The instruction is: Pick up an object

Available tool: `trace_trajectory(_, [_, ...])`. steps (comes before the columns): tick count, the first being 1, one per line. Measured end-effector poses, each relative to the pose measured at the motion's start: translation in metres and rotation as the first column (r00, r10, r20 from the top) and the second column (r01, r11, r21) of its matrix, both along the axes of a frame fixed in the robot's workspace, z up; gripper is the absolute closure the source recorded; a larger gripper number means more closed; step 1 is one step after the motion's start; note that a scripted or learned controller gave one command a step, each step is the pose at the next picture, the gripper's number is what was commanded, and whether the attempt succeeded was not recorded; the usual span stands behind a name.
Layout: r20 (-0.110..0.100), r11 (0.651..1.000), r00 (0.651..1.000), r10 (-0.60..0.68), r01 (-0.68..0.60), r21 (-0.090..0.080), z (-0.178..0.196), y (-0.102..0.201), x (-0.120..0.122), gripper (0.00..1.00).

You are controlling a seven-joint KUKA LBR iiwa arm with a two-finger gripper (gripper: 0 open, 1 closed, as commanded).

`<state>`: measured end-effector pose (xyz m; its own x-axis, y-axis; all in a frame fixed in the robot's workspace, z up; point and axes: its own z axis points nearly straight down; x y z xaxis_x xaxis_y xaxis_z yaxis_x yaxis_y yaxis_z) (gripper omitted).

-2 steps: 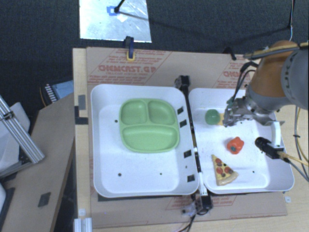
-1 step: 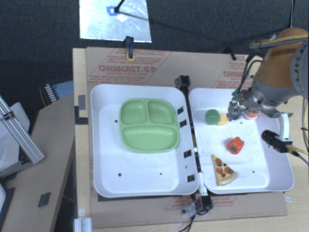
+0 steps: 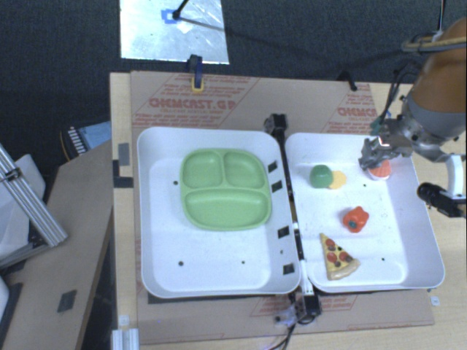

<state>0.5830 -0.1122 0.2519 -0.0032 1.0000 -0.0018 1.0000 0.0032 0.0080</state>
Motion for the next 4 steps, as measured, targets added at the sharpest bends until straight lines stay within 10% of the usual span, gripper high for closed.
trace_trajectory(4, [-0.006, 1.000, 1.000, 0.007, -0.007, 0.004, -0.023, 0.205, -0.053, 1.00])
